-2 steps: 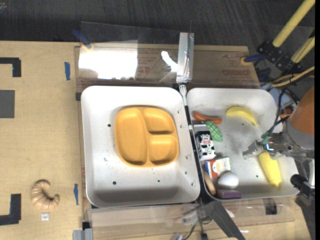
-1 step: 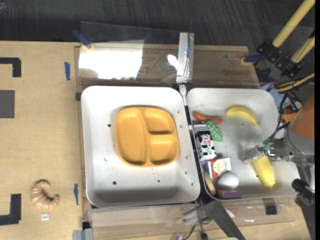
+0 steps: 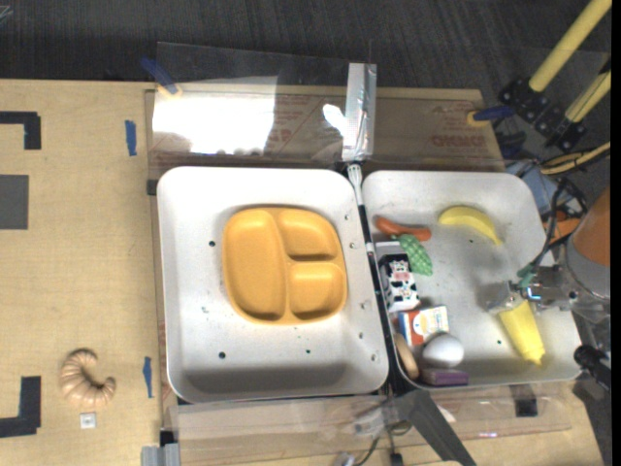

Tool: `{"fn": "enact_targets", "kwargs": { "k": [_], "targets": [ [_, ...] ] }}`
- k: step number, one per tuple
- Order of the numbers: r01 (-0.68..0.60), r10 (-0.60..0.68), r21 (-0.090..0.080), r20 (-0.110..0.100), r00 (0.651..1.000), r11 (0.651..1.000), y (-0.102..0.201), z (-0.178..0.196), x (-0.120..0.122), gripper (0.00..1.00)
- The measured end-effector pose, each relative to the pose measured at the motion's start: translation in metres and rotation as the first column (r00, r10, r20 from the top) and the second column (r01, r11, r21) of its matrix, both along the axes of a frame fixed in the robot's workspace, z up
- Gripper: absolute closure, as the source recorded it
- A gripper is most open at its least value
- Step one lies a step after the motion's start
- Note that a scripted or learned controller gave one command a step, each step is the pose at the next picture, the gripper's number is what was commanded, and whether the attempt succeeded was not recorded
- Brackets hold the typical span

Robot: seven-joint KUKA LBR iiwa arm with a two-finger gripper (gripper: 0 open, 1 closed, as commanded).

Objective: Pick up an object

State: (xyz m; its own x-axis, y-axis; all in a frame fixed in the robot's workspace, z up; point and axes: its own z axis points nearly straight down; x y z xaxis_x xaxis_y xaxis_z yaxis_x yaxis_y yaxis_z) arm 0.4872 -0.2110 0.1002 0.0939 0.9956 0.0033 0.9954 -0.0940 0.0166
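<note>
The yellow block (image 3: pixel 523 332) lies in the right bin (image 3: pixel 485 187), near its front right corner, with the gripper (image 3: pixel 529 292) just above its upper end; whether the gripper touches it or has closed on anything I cannot tell. Beside it toward the front sit a grey ball (image 3: pixel 444 349) and a small carton (image 3: pixel 424 323). Farther back lie a banana (image 3: pixel 470 223) and a carrot (image 3: pixel 402 228). The left bin (image 3: pixel 194 357) holds an orange divided tray (image 3: pixel 284 263). The step looks like the approach; next the gripper must settle squarely over the block before lifting.
</note>
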Motion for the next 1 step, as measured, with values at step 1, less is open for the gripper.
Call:
{"fn": "enact_targets", "kwargs": {
  "k": [1],
  "targets": [
    [0.039, -0.039, -0.001, -0.011, 0.999, 0.999, 0.061, 0.1058, 0.0102, 1.0]
  ]
}}
